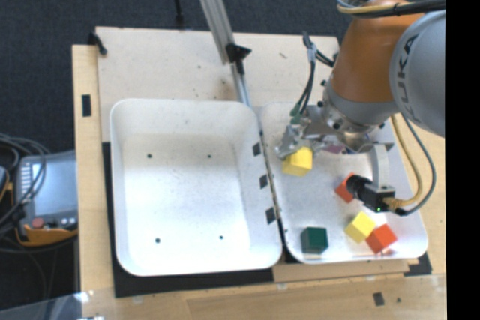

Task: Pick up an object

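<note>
green cube matte, near rim | tool metal, pinching yellow block

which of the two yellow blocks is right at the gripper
The upper yellow block, at the gripper near the bin divider. The other yellow block lies lower right, beside an orange block.

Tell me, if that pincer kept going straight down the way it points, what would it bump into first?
Most likely the yellow block, which sits right at the tip of the pincer in the right white plastic bin. Depth is hard to judge from above, so it may already be touching it.
</note>
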Controlling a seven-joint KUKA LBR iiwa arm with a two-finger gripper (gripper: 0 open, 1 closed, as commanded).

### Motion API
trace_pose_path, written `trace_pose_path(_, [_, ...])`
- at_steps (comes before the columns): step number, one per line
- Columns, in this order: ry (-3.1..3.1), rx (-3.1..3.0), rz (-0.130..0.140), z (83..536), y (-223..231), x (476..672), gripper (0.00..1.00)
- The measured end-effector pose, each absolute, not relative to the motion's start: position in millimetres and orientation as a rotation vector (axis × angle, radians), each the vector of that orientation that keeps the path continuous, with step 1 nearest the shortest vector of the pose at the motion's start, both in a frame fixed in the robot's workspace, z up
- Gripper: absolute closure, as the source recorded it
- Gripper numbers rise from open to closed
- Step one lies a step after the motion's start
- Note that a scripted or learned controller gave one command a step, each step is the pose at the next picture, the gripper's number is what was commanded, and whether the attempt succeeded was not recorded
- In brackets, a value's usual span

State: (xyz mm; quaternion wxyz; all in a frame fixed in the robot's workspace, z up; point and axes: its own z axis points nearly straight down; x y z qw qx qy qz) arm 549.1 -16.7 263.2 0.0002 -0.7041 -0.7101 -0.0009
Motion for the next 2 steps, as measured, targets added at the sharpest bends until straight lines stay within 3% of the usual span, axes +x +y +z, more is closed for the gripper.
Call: trace_pose_path(2, [-2.23,-2.213,-0.002,262.9,92.0,580.4,1.0])
